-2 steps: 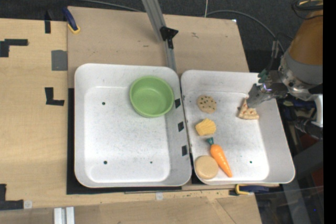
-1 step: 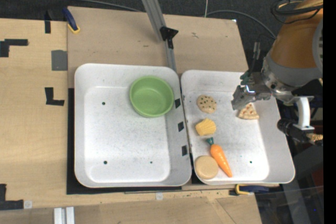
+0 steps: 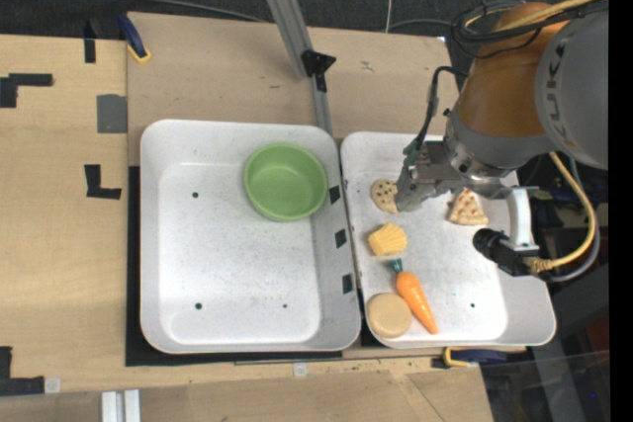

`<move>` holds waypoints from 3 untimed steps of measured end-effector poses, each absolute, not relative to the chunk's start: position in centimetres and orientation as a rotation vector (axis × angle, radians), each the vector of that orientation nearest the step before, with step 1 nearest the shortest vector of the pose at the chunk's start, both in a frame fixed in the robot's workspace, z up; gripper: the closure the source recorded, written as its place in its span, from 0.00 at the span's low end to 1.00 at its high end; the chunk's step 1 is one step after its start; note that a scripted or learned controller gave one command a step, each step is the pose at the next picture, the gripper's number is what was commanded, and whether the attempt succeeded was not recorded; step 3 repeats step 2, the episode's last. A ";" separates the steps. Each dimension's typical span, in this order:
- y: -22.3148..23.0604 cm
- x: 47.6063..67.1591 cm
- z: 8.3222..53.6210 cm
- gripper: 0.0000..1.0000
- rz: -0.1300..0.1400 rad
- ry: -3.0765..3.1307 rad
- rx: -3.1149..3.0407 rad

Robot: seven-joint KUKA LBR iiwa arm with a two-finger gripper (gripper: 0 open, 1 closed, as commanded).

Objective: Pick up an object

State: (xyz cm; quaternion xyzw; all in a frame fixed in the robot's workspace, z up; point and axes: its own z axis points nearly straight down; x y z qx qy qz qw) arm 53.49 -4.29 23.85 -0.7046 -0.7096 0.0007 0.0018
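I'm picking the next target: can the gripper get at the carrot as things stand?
Probably yes. The carrot lies uncovered in the right bin, below the gripper; the round biscuit touching it may crowd a grasp.

Lettering on the arm's grey shell

Visible along the side of the KUKA arm (image 3: 579, 104), at the far right: large pale raised letters running vertically, partly cut by the frame edge, readable as part of the maker's name "KUKA". No other legible text, numbers or labels anywhere on the bench, the bins or the toy food
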 end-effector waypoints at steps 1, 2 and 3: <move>0.8 53.6 22.5 1.00 0.003 -2.226 -2.212; 6.2 53.6 21.4 1.00 0.004 -2.226 -2.210; 6.2 53.6 21.4 1.00 0.004 -2.226 -2.210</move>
